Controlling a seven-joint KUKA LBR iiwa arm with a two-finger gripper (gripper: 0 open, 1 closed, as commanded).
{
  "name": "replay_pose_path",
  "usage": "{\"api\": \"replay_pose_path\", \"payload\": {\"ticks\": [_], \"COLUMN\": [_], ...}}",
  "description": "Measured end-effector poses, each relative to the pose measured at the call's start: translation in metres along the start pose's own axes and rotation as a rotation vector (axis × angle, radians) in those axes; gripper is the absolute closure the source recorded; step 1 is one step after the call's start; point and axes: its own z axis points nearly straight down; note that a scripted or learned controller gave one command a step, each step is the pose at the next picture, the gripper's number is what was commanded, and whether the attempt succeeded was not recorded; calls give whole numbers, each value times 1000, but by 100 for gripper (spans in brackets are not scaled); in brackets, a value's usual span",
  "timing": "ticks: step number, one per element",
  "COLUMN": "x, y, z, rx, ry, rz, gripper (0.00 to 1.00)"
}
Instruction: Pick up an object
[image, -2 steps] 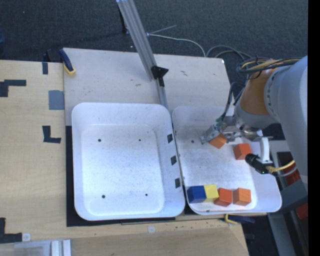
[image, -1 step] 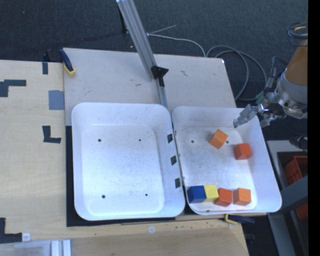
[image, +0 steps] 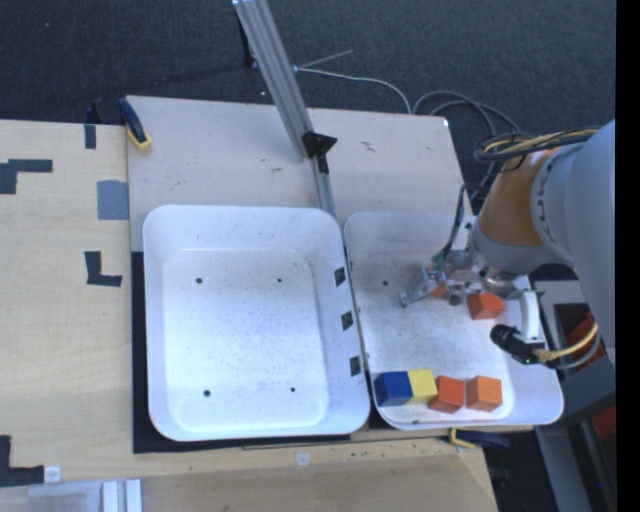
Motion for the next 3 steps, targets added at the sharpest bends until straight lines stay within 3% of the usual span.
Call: {"api": "replay_pose_path", "payload": {"ticks": [2,3], "x": [68,65], "y": [70,68], "z": [-5,-15], "rx": [-9,-5], "ry": [-1,-4], "rz": [-3,-1], "gripper": [0,100]}}
